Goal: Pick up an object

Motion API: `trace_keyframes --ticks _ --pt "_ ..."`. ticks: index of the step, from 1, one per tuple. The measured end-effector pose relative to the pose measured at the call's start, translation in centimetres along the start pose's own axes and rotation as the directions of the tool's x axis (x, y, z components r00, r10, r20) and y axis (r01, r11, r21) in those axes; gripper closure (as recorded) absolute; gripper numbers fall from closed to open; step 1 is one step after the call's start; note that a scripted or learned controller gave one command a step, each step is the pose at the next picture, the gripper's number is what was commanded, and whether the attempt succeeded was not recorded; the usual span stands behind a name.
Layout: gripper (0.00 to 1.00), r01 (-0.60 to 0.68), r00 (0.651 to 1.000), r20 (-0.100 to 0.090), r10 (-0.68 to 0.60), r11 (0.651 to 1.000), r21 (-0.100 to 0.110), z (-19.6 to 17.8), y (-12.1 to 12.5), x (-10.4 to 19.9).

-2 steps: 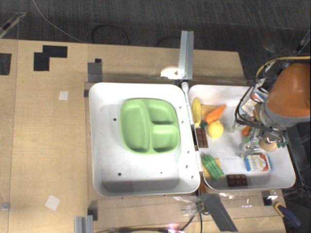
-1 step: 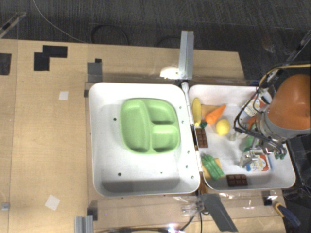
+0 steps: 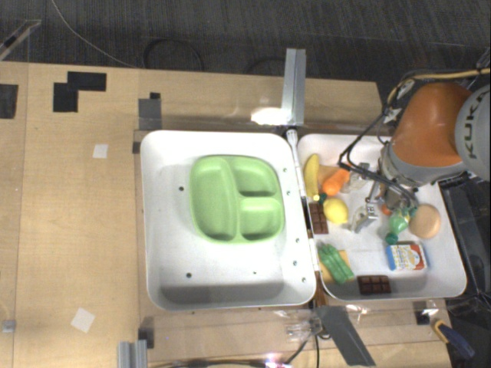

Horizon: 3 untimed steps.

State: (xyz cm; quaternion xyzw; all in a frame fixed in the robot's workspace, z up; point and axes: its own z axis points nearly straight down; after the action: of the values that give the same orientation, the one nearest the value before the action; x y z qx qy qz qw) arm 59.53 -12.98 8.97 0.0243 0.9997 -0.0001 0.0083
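A divided tray is set in the middle of the left bin; in the right bin, a banana is laid along the left wall; a lemon is placed just beside it; a carton is found near the right wall; a chocolate bar is laid by the front edge.

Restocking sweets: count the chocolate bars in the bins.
2. One chocolate bar lies at the right bin's left wall; the other near its front edge. More may hide under the arm.

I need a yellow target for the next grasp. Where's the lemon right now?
The lemon lies in the right bin, near its left wall, just below the banana and the orange piece.
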Motion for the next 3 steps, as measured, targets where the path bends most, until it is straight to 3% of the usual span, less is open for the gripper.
trace_keyframes --ticks 1,2,3 --pt "1.00 0.003 1.000 0.016 -0.003 1.000 0.001 -1.6 0.0 -0.5" --pt "1.00 0.213 0.977 -0.004 -0.213 0.977 0.001 -7.4 -2.7 -1.0" --pt "0.00 0.214 0.977 -0.005 -0.214 0.977 -0.001 -7.4 -2.6 -1.0"
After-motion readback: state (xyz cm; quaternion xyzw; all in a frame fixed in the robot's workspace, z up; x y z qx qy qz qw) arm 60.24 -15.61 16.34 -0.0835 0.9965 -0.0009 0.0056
